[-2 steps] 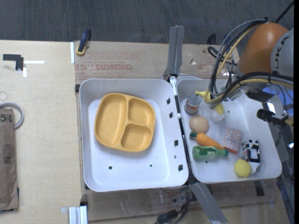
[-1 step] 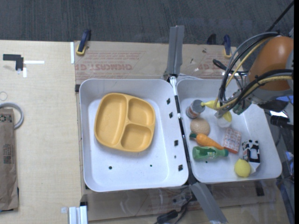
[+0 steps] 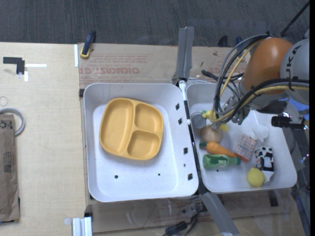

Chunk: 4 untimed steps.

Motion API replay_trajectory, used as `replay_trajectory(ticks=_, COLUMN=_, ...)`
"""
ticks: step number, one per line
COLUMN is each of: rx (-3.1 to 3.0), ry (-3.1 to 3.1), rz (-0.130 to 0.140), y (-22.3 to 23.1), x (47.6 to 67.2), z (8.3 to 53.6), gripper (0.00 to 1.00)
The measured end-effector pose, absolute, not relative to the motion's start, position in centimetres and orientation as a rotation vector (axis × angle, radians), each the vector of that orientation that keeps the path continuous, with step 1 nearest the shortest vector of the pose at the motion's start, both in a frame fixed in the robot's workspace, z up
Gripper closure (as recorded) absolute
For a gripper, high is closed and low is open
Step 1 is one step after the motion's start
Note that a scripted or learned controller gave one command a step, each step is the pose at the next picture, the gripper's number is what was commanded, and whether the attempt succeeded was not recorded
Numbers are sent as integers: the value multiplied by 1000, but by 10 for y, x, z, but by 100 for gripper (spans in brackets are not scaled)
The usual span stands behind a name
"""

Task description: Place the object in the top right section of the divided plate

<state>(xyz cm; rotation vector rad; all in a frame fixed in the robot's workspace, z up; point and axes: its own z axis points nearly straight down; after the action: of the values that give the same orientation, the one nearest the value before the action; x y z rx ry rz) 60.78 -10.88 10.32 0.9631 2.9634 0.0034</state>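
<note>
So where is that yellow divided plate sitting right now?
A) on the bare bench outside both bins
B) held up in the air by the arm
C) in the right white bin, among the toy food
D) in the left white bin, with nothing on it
D: the yellow divided plate lies flat in the left white bin with all three sections bare, while the toy food, such as the carrot, sits in the right white bin.

Matt yellow plastic, smooth, for the divided plate (image 3: 131,129) at centre left. Smooth white plastic with a soft sheen for the left bin (image 3: 98,181) and the right bin (image 3: 285,178). Brown corrugated cardboard (image 3: 123,63) above, printed red. Pale matt wood-like bench top (image 3: 39,146) at left. Glossy orange band (image 3: 266,63) at upper right; glossy green plastic bottle (image 3: 219,162).
</note>
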Motion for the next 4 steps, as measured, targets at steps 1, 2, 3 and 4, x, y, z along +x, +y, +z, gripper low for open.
replay_trajectory(ticks=1, rx=1324, ry=2846, rz=0, y=-93, x=593, z=115, gripper=100)
replay_trajectory(ticks=2, rx=1877, ry=2519, rz=-2, y=-53, x=571, z=191, gripper=100)
replay_trajectory(ticks=3, rx=2242, ry=2205, rz=-7, y=-8, x=497, z=190, gripper=100)
replay_trajectory(ticks=4, rx=2096, ry=2344, rz=-7, y=1, x=477, z=200, gripper=100)
